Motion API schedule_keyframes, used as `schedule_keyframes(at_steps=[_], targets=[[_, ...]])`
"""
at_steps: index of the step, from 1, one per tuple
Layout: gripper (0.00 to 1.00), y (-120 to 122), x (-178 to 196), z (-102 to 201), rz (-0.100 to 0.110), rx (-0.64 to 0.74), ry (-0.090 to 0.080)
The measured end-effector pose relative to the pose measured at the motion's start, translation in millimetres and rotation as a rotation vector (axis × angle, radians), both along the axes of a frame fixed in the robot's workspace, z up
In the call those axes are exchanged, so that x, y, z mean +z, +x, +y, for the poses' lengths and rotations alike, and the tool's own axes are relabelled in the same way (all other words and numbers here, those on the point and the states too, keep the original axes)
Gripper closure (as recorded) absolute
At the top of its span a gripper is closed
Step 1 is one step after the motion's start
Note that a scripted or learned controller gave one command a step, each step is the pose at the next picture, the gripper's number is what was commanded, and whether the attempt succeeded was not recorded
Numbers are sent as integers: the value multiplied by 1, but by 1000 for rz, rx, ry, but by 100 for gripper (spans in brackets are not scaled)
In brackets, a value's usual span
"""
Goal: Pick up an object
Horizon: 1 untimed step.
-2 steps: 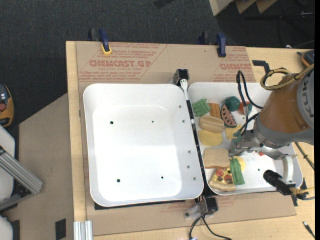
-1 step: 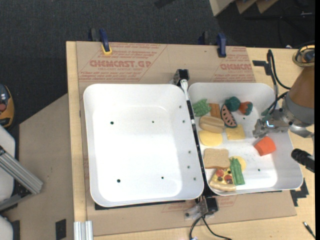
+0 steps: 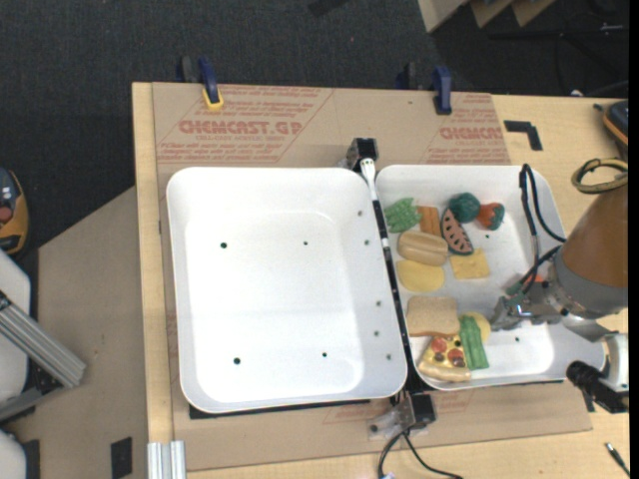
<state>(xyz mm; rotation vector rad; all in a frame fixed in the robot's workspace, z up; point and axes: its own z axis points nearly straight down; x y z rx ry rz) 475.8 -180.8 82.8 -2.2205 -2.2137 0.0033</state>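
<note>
The brown cardboard-covered bench (image 3: 329, 128) carries two shallow white plastic bins side by side. The left bin (image 3: 275, 287) is the bigger one. The right bin (image 3: 519, 357) holds a heap of toy food. The grey arm with its orange band (image 3: 599, 257) reaches in over that bin's right edge, and its metal gripper (image 3: 511, 310) hangs low above the bin floor, just right of the food; whether it is spread or pressed together I cannot tell. Nearest it lie a pizza slice (image 3: 446, 355), a green pod (image 3: 471, 345) and tan bread (image 3: 433, 314). Further back sit a watermelon wedge (image 3: 456, 234) and a small red tomato (image 3: 490, 214).
</note>
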Motion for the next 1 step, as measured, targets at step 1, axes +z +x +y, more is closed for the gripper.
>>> schedule_keyframes(at_steps=[1], targets=[[100, 31, 76, 55, -15, 11, -2]])
